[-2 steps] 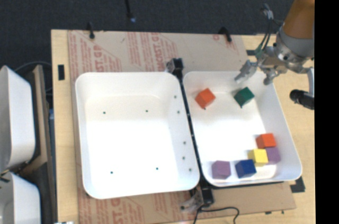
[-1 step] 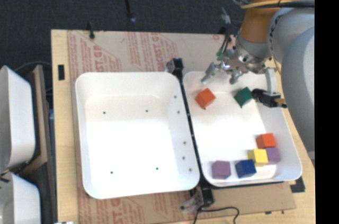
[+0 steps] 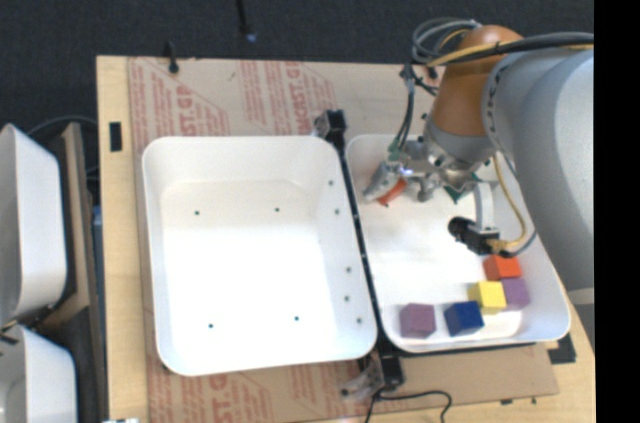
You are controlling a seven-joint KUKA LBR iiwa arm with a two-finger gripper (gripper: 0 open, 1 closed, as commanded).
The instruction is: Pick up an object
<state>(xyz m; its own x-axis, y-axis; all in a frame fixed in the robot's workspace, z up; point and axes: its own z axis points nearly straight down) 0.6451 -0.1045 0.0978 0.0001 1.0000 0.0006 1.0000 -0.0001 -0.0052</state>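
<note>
Hovering my gripper (image 3: 385, 188) over the right bin's (image 3: 545, 326) upper end; cannot tell its state. Blocks (image 3: 463, 318) sit clustered at the bin's near edge, well apart. Next: travel over one, descend.

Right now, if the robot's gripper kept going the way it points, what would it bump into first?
Probably the bare white floor of the right bin. The gripper points down near the bin's upper left, away from the blocks. Depth is hard to judge.

Bulky pale grey arm (image 3: 545, 141) with smooth rounded casing, glossy orange band (image 3: 465, 96) above the wrist, grey and black cables looped over it, metallic grey gripper (image 3: 400, 186) with orange-red tipped parts, yellowish cable trailing right
</note>
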